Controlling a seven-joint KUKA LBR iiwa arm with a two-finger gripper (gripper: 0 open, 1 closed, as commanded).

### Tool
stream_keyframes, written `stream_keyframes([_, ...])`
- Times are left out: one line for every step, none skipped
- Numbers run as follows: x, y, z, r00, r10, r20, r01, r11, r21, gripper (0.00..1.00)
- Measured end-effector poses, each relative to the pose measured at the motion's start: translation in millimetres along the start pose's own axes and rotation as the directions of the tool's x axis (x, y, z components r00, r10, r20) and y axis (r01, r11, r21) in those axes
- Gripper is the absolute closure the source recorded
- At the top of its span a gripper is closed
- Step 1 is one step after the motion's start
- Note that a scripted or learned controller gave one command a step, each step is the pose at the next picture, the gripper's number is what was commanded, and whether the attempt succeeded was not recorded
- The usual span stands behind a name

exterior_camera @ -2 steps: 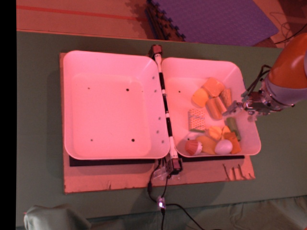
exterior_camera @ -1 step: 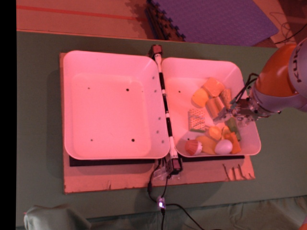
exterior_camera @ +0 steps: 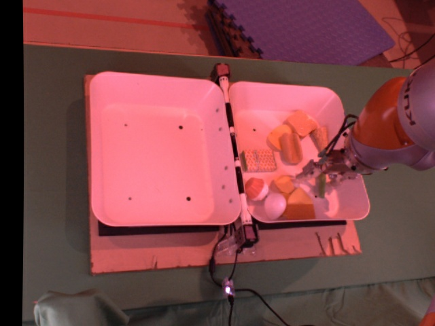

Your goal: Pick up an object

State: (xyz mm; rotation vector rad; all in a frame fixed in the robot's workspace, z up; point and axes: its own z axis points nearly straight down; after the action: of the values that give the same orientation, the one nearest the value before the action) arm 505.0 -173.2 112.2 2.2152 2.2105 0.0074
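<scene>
A grey arm's tool (exterior_camera: pixel 325 172) hangs low over the right bin (exterior_camera: pixel 333 100), among small toy foods. Just left and below it lie an orange wedge (exterior_camera: pixel 299 206) and a white ball (exterior_camera: pixel 275 205), likely light, hard, slippery; the wedge's flat sides suit gripping. Glare blurs the tool; its opening cannot be told.

Purple foam mat (exterior_camera: pixel 299 15) beyond bench; cable (exterior_camera: pixel 262 303) at front

Left bin (exterior_camera: pixel 109 100) open; right bin (exterior_camera: pixel 326 100) front crowded w/ objects (exterior_camera: pixel 285 175).
</scene>
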Motion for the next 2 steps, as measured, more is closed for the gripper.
stream_keyframes([-1, 5, 14, 1.0, 0.0, -0.007, 0.0, 1.0, 0.0, 0.0])
stream_keyframes([-4, 9, 0, 1.0, 0.004, 0.005, -0.004, 1.0, -0.018, 1.0])
